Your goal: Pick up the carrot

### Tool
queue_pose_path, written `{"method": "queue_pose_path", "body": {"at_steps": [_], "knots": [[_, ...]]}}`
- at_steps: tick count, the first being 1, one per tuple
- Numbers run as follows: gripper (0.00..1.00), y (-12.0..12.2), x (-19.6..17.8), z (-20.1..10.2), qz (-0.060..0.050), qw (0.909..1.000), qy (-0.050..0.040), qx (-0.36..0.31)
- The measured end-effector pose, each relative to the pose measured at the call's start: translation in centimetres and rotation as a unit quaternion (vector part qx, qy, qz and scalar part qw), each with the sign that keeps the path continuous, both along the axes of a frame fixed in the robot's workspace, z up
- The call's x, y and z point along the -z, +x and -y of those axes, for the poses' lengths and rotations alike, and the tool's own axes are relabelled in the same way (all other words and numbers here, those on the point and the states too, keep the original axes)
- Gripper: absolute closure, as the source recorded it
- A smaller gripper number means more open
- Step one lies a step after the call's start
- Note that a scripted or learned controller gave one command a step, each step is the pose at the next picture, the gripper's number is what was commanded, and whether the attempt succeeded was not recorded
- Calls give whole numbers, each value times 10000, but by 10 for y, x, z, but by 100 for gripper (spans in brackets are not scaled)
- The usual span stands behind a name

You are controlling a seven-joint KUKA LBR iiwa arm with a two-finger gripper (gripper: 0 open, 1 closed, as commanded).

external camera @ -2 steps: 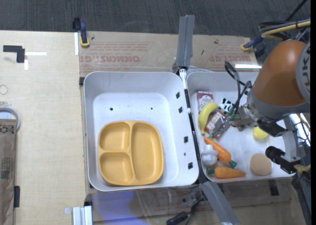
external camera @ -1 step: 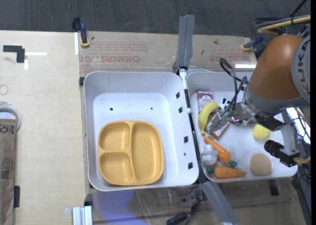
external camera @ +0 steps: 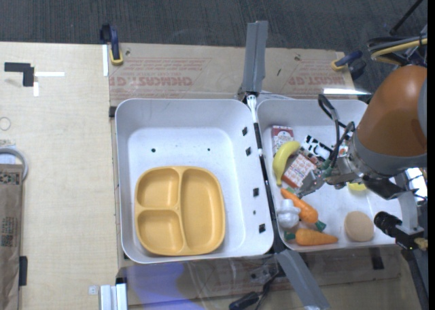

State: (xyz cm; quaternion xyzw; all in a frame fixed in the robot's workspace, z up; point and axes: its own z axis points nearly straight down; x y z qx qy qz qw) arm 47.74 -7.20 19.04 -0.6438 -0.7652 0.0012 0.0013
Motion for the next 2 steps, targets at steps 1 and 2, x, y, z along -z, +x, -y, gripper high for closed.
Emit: {"method": "queue_pose_path", "body": {"at_steps": [1,2], "knots": [[0,2,-52,5,22,9834,-2,-1814],[0,10,-82,20,18,9648,-1,-2631]]}}
